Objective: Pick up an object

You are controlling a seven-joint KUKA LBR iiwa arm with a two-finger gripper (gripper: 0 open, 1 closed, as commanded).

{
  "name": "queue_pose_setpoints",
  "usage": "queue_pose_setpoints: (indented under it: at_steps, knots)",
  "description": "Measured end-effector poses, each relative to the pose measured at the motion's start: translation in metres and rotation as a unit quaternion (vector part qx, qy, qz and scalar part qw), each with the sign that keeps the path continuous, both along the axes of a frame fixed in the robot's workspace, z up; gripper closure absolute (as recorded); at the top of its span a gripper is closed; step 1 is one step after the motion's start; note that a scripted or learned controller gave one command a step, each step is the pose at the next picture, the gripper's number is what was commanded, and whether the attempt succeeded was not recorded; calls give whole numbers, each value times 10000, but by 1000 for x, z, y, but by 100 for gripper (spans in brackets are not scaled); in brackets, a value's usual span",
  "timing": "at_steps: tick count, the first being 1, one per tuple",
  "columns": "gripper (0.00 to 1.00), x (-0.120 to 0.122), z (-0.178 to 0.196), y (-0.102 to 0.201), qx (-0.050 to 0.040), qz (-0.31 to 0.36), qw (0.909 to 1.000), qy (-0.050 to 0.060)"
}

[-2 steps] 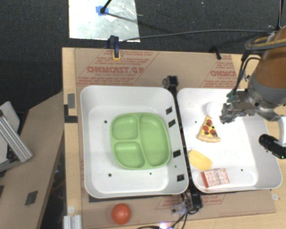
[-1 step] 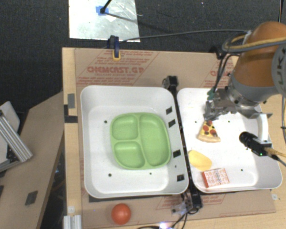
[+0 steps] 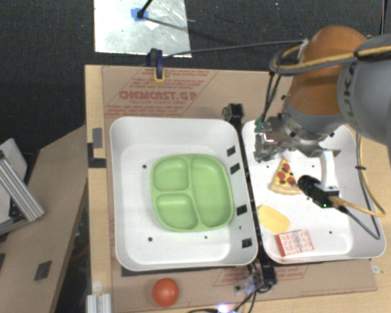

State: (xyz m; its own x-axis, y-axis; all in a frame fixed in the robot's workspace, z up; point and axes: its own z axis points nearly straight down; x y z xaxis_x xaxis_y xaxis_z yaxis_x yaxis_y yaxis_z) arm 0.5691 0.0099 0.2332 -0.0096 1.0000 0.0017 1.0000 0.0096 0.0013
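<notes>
**Gripper low over the right bin, nothing seen in its grasp**

The grey arm (image 3: 371,90) reached in from the right, its orange band above the wrist; the gripper (image 3: 264,150) hung over the far left corner of the right bin (image 3: 355,230), close to the wall shared with the left bin (image 3: 127,139); whether it was clenched or released could not be told from this slant, and no object was seen held in it.

A toy pizza slice (image 3: 285,177) lay on the right bin's floor just beside the gripper, on its near side, apart from it; nearer the camera lay a flat yellow piece (image 3: 274,218); a red-and-white packet (image 3: 294,242) sat by the bin's front wall, close to the yellow piece.

A green divided tray (image 3: 192,192) lay flat in the middle of the left bin, well apart from the gripper; an orange ball (image 3: 165,291) rested outside the bins on the brown cardboard (image 3: 176,93), in front of the left bin.
</notes>
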Motion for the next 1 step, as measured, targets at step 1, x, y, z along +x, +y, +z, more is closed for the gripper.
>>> queue_pose_setpoints:
  at_steps: [1]
  knots:
    - [100,22,9,52,3,2,10000,-14]
